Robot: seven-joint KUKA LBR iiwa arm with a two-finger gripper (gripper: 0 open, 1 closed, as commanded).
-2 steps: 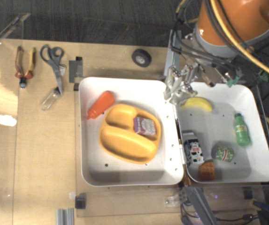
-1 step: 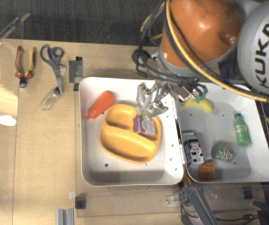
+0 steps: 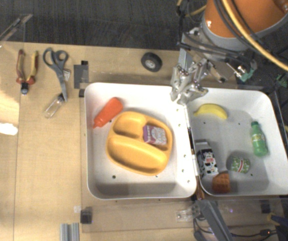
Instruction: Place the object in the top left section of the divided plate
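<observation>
Up top you've got the gripper [image 3: 186,92] w/ nothing in it, fingers slightly spread, over the bins' divider; purple packet [image 3: 155,134] sits in yellow plate [image 3: 133,157].

Purple packet [image 3: 155,134] in yellow divided plate [image 3: 133,154]

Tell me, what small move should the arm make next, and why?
Probably move left and down toward the orange carrot. The end effector hovers over the rim between the two bins, and the top left section of the yellow divided plate looks unfilled, while a purple packet sits in its right section.
</observation>
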